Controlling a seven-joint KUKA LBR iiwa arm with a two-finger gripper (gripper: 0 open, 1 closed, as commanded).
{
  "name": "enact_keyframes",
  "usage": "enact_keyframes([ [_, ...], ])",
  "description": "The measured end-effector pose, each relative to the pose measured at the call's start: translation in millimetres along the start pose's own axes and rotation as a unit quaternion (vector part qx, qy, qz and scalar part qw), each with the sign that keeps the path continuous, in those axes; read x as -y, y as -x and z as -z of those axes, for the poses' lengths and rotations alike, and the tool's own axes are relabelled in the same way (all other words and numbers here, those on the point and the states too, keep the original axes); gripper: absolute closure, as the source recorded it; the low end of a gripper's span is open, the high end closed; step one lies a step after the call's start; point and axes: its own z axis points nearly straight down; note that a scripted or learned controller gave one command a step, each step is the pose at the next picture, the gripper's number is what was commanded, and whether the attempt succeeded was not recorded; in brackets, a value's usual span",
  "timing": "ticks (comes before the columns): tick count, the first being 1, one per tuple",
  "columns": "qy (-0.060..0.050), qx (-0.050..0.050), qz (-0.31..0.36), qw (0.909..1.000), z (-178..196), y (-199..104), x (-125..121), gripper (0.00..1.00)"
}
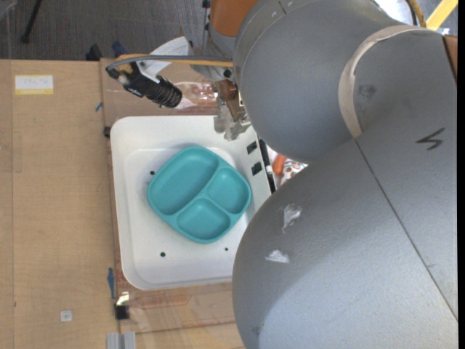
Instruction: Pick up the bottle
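- Mostly the grey arm [349,166] looms, covering everything right of the gripper.
- White bin [134,267] spreads below-left of the gripper; open floor along its edges.
- Teal divided plate [200,193] lies mid-bin, below the gripper.
- Gripper [231,118] sits at the bin's top rim; released or clenched, cannot tell.
- Orange-and-white scrap [285,168] peeks out below-right; possibly the bottle, unclear.

Pale wooden bench top [51,195] fills left side of view. Small white label [34,84] stuck near bench's upper left corner. Beyond bench's far edge, dark grey carpeted floor [109,13] (fine ribbed texture). Thin dark stand leg [35,9] crosses floor above label. Light even, soft.
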Motion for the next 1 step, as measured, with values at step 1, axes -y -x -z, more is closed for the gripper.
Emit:
enact_keyframes([
  [1, 0.000, 0.003, 0.000, 1.0000, 5.8, 57.5, -101.0, 1.00],
])
